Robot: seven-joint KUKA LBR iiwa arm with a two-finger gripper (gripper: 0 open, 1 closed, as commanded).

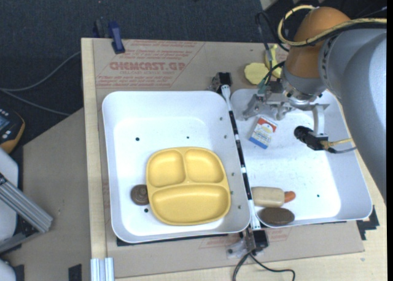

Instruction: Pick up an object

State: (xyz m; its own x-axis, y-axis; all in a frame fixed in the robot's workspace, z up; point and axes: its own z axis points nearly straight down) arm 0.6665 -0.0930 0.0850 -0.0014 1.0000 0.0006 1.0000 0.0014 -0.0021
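Cardboard is what the nearest candidate looks to be made of: a small carton (263,132), white with red and blue printing, lies tilted on the floor of the right bin (325,178) near its far left corner. The gripper (270,103) hangs just above and behind it, at the end of the grey arm (356,83) with its orange band (310,40). Whether the jaws stand apart or together I cannot tell from this angle; the metal hardware at the wrist hides them, and nothing is seen caught between them.

I judge the carton light and fairly stiff along its edges but easy to dent on its broad faces, so a squeeze across its 2 narrow sides should hold better than pressure on the printed face. Its surface may be glossy and a little slippery.

2 other things sit at the near left edge of the same bin: a pale, rounded piece with a red tip (270,197), resembling a toy hot dog, and a dark brown disc (276,216) just beside it. Both look smooth and rounded; the disc lies flat and low, hard to get fingers under.

The left bin (123,151) carries a yellow divided plate (186,184), wide and rigid, poor for a 2-finger pinch except at its rim, with a small brown round thing (140,194) touching its left edge.
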